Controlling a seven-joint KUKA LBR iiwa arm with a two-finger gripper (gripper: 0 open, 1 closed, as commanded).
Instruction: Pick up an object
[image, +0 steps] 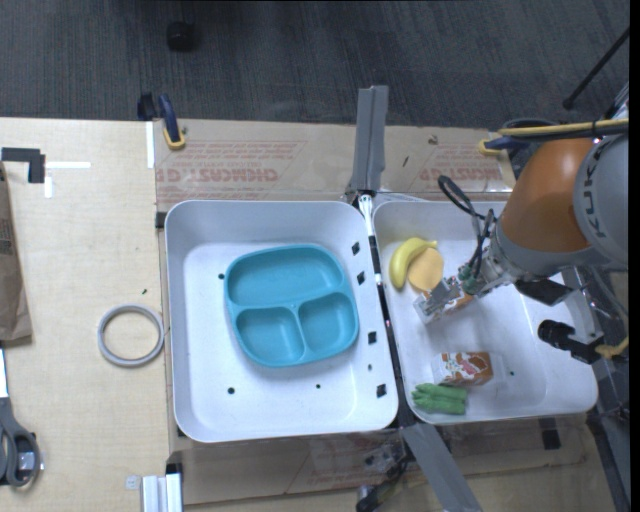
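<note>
The right bin (540, 395) holds a yellow banana (404, 260) with a pale orange round piece (427, 268) against it, a small brown and white packet (466, 368) and a green leafy item (441, 398). My gripper (437, 300) reaches in from the right and hangs low over the bin's upper left part, just below the banana and the orange piece. Whether it touches either one is unclear from this angle. The grey arm with its orange band (545, 195) rises behind it at the right.
The left bin (200, 390) holds a blue three-compartment plate (292, 305). A grey divider bar (370, 140) runs between the bins at the back. On the bench to the left lie a grey ring (131, 334) and scissors (15, 450).
</note>
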